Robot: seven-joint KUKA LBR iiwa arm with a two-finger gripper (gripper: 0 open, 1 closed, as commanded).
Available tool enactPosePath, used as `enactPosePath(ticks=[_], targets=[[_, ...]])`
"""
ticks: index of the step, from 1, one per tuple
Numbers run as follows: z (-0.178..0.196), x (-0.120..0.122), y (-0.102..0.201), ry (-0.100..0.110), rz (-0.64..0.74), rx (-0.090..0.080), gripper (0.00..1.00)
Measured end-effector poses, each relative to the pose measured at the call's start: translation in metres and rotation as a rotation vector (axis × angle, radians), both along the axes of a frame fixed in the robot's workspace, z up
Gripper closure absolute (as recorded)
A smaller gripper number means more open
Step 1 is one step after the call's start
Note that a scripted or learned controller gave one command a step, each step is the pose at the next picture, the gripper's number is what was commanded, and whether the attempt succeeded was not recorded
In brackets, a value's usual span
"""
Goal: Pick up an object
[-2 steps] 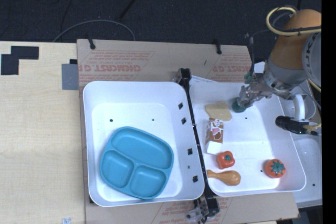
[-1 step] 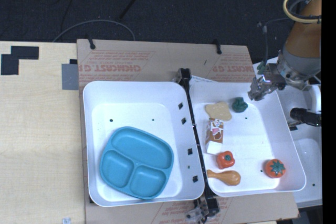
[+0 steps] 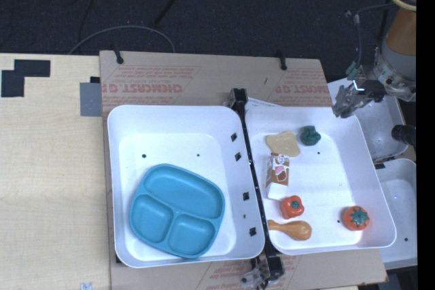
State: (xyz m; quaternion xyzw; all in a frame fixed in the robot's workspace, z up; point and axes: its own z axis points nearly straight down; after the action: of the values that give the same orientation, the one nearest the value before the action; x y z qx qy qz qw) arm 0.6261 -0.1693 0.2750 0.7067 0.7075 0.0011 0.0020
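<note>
**Table and what lies on it**

Table (image 3: 47, 166): pale wood-grain top, filling the left of the view; black shapes and one grey square marked near its far left edge.

Cardboard sheet (image 3: 204, 78): brown, flat on the table, printed red lettering reading upside down; two black clips on its far edge. It shows beyond the bins at the far side and again at the near edge.

Left bin (image 3: 170, 122): shallow, white, on the cardboard.

Right bin (image 3: 340, 166): shallow, white, on the cardboard, touching the left bin along a black joining strip (image 3: 246, 166).

White sheet (image 3: 401, 214): lies just beside the right bin, at the right of the view.
</note>
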Motion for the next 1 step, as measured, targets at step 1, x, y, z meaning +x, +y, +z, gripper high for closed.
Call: enactPosePath(ticks=[1], targets=[[-0.0158, -0.0042, 0.0562, 0.009, 0.003, 0.003, 1.0]])
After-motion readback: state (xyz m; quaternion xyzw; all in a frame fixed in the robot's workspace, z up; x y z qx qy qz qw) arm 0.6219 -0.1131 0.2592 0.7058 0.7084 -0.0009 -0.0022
